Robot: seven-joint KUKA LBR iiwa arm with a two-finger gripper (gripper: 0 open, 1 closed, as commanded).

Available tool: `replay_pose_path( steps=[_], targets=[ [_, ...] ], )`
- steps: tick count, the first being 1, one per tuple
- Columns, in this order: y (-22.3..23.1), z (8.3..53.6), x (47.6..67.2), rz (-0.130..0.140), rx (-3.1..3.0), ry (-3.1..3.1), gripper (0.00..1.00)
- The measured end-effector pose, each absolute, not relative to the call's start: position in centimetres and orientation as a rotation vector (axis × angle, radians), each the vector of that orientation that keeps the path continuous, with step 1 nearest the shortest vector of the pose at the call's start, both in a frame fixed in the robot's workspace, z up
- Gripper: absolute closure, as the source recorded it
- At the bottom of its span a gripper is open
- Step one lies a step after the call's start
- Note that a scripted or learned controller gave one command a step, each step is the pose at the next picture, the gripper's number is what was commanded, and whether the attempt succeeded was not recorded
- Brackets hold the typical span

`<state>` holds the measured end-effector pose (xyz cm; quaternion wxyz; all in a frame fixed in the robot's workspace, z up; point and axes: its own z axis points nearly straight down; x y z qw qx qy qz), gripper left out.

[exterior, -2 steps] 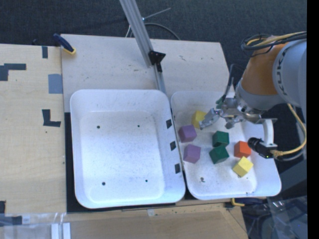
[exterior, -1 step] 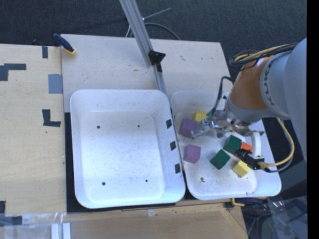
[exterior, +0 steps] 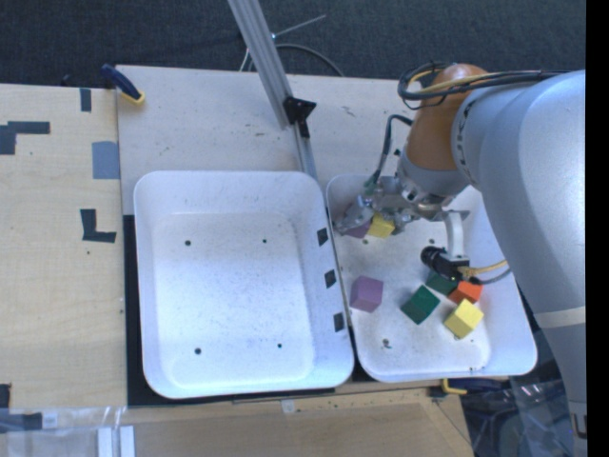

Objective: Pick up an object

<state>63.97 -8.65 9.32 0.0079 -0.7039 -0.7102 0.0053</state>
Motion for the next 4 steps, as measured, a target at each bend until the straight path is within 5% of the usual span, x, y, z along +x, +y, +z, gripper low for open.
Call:
replay_pose_path(
  steps=[1, 2, 3, 4],
  targets=[
    [-8.9, 10.3, 63.7, 0.019, -2.206, -2.217, 1.00],
    [-8.9, 11.1, 63.6, 0.024, -2.203, -2.216, 1.00],
    [-1.7, 19.6, 61.7, -0.008, -2.214, -2.231, 1.00],
    [4.1, 19.1, 61.3, 0.002, -2.210, -2.227, 1.00]
  ],
)
